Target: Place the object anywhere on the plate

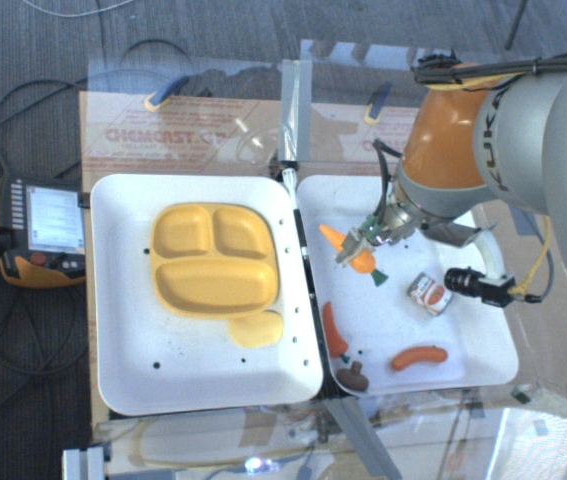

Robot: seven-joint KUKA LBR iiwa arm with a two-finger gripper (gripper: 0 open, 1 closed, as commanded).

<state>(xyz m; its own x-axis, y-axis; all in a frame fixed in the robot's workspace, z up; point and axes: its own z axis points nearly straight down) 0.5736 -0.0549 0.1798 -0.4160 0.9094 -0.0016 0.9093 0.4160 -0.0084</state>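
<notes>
A yellow plate with three compartments lies in the left bin. An orange toy carrot with a green top lies in the right bin, near its upper left. My gripper is down right over the carrot's middle and hides part of it. The carrot's tip sticks out to the left of the gripper. The grey arm with its orange band reaches in from the upper right.
The right bin also holds a small red and white can, an orange sausage, a red sausage and a brown piece by the divider. A small yellow disc lies below the plate. A handheld screen sits left of the bins.
</notes>
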